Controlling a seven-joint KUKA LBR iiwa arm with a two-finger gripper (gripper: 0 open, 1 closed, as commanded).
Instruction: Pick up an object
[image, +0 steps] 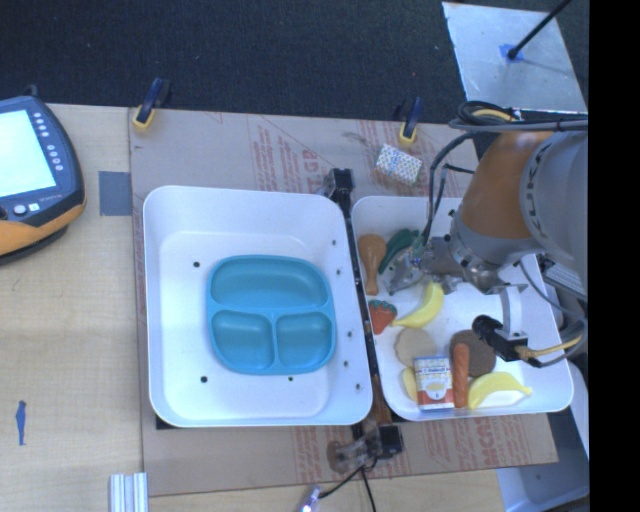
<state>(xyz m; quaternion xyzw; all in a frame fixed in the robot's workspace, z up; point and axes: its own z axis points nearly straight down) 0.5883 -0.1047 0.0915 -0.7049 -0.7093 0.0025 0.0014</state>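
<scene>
The right bin (556, 322) holds several toy foods. Among them are a tan piece (371, 256), a green piece (404, 241), a yellow banana (428, 306), a red strawberry (383, 317), a round beige piece (413, 345), a small printed box (433, 384), an orange carrot (461, 366) and a second yellow piece (500, 390). My gripper (406, 268) reaches in from the right and hangs low over the bin's upper left part, between the green piece and the banana. The wrist hides what lies right under it.
The left bin (170, 300) bears a blue divided plate (271, 312). A checkered block (399, 163) lies on the cardboard behind the right bin. A control pendant (28, 170) rests at the far left. Cables (545, 350) trail over the right bin's right side.
</scene>
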